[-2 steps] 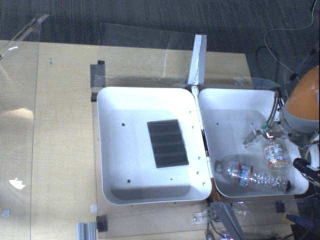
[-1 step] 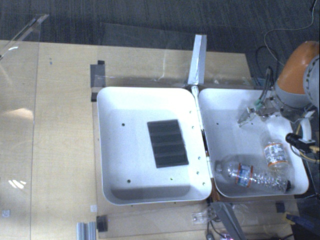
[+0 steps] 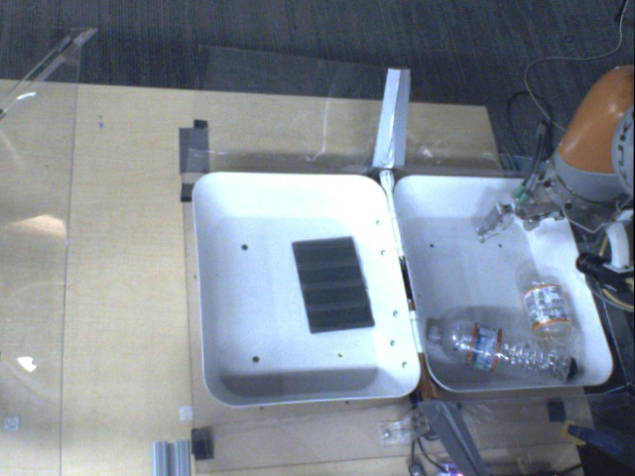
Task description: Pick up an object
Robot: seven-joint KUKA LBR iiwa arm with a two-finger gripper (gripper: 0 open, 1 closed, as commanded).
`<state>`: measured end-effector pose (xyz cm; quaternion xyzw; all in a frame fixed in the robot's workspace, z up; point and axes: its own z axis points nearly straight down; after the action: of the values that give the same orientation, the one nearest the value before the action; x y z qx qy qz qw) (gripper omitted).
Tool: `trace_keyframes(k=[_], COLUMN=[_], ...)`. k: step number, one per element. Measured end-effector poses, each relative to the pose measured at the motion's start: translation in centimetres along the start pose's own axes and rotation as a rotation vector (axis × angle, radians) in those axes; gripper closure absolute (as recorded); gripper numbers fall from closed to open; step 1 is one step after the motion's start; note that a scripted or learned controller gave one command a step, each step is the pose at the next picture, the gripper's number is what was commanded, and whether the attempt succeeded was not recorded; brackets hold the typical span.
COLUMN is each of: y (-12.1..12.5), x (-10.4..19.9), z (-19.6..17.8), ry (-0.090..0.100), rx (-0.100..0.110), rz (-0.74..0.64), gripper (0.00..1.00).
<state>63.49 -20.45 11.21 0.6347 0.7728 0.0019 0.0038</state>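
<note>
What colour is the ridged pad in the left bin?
Black, with lengthwise ridges: the pad in the left bin, camera view.

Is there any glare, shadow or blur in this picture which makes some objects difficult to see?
Camera view: soft overall; the clear plastic bottle blends into the right bin; the gripper is small and blurred; a shadow lies along the left bin's near wall; the dark ridged pad is distinct.

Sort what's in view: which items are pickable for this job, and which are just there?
Job items: clear crushed plastic bottle; small clear jar with orange label; flat black ribbed rectangular pad; two-finger gripper.

Just there: left white bin; right white bin; wooden bench.
</note>
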Motion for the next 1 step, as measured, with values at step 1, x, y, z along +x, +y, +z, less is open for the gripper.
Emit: trace_keyframes(k=[1], y=[-6.03], x=[1.08], z=[2.31], ry=[0.0], rx=[-0.002], rz=[-0.068], gripper=[0.0])
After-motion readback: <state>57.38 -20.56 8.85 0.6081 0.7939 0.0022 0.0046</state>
